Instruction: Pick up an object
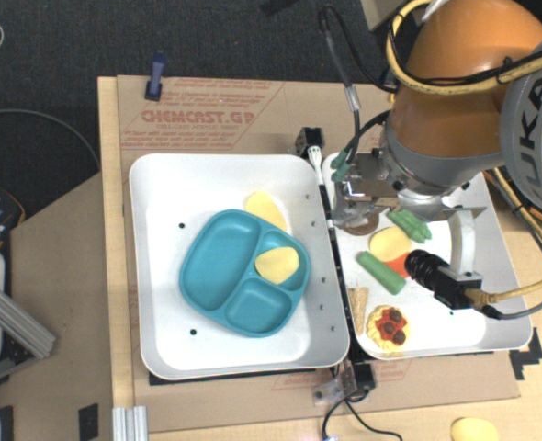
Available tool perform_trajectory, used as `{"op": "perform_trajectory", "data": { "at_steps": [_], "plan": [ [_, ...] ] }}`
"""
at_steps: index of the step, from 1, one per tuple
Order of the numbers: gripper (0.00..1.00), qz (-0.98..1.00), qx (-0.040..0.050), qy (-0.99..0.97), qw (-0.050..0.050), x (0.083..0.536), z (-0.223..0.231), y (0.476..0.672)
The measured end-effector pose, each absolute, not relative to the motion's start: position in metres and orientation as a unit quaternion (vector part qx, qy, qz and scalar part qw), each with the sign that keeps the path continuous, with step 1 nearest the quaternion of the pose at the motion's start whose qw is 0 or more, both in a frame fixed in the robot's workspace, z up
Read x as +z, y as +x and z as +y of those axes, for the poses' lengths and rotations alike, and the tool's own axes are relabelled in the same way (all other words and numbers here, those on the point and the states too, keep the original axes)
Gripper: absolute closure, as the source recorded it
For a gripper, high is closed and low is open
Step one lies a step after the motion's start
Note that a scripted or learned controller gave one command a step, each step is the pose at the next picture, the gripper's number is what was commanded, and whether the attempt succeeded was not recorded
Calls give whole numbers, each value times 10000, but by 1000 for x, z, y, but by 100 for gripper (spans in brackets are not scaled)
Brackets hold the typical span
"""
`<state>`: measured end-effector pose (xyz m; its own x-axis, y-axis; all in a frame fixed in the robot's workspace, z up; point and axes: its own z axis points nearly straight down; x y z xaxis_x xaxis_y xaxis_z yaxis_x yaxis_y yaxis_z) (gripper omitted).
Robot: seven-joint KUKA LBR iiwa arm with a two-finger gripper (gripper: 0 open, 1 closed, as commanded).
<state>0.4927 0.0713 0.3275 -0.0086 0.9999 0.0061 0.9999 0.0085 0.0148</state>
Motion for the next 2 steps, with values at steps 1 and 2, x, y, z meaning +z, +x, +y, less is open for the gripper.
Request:
{"op": "perform_trajectory", "data": {
  "at_steps": [1,2],
  "plan": [
    [100,7054,-33,7088,-16,239,31,551],
    [100,7057,-26,7085,-19,188,2,576]
  ]
}}
